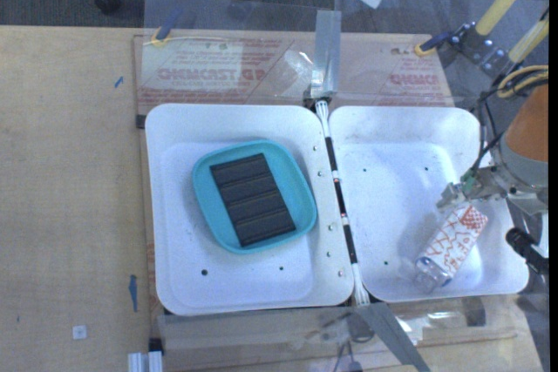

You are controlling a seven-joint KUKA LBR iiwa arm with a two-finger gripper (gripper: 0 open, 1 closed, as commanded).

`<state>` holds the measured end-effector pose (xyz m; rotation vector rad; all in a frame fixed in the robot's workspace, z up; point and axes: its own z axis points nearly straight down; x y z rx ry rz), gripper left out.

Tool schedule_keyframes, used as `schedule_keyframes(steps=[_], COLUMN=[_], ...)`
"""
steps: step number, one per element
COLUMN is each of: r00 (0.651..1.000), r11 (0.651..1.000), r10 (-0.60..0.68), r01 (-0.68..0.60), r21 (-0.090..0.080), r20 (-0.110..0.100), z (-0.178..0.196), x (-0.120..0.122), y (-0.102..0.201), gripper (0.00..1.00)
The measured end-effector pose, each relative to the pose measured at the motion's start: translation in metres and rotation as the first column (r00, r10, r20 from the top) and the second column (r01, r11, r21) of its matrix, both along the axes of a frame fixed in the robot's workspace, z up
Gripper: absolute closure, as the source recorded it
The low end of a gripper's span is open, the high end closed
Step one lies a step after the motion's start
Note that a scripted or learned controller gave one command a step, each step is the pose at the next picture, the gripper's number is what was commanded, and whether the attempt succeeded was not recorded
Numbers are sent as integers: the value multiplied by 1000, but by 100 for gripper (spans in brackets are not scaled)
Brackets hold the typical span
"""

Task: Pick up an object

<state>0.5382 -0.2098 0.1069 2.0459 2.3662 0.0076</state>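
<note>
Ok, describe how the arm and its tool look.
The arm enters at the right edge: an orange band above pale grey casing, with dark cables looping beside it. The tool is small, grey and metallic, with a touch of green near its tip.

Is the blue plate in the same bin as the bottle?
No, the blue plate lies in the left bin, while the bottle lies in the right bin.
</note>
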Motion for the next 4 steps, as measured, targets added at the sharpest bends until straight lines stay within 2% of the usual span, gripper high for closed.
schedule_keyframes(steps=[1, 2, 3, 4], r00=[987, 987, 933, 934], r11=[987, 987, 934, 934], r10=[159, 159, 359, 358], r01=[-159, -159, -359, -358], r21=[3, 3, 2, 3], r20=[-10, -10, -9, -12], z=[76, 76, 164, 74], x=[15, 14, 25, 17], y=[48, 47, 103, 37], gripper=[100, 0, 0, 0])
